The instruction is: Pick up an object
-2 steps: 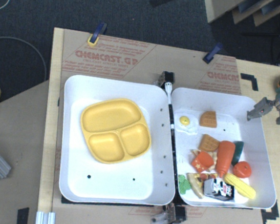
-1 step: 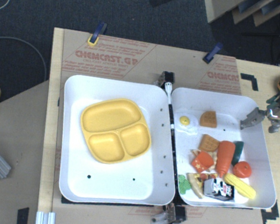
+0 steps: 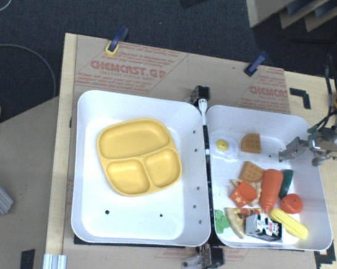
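Observation:
The right bin (image 3: 325, 215) holds several toy foods. Among them are a brown bread slice (image 3: 251, 142), a fried egg (image 3: 222, 146), a waffle piece (image 3: 251, 171), an orange carrot (image 3: 270, 188), a dark green vegetable (image 3: 286, 181), a red tomato (image 3: 292, 203), a yellow corn cob (image 3: 289, 223) and a black-and-white packet (image 3: 262, 226). My gripper (image 3: 300, 158) hovers over the bin's back right part, to the right of the bread slice and above the carrot. Its fingers are spread open with nothing between them.
The left bin (image 3: 84, 200) carries a yellow divided plate (image 3: 138, 156). A black hinge strip (image 3: 204, 161) runs between the bins. Clamps (image 3: 114, 41) hold the cardboard-covered bench at the back. Cables hang near the arm at the right.

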Motion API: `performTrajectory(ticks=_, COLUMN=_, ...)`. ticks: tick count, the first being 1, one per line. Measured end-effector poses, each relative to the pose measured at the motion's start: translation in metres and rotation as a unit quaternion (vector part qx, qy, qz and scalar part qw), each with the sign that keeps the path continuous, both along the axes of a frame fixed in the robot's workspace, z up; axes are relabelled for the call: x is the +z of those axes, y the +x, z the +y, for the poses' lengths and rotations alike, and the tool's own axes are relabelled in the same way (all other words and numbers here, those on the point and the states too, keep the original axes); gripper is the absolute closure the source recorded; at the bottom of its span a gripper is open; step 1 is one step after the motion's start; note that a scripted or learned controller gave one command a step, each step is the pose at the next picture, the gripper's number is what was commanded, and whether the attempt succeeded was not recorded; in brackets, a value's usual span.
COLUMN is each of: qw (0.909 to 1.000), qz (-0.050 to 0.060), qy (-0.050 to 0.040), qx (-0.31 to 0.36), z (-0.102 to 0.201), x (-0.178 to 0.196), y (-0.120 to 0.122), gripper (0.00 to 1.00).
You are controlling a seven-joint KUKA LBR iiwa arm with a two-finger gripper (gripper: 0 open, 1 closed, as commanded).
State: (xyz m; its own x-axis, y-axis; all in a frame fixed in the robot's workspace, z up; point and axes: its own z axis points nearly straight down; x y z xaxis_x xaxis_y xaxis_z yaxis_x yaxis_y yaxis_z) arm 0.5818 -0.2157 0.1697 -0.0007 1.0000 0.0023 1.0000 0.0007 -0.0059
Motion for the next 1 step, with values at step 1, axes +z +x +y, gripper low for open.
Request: performTrajectory(ticks=1, qw=1.0000, qz=0.000, qy=0.0001, qx=-0.001, z=-0.0012, x=-0.0449, y=-0.0068, gripper=0.00)
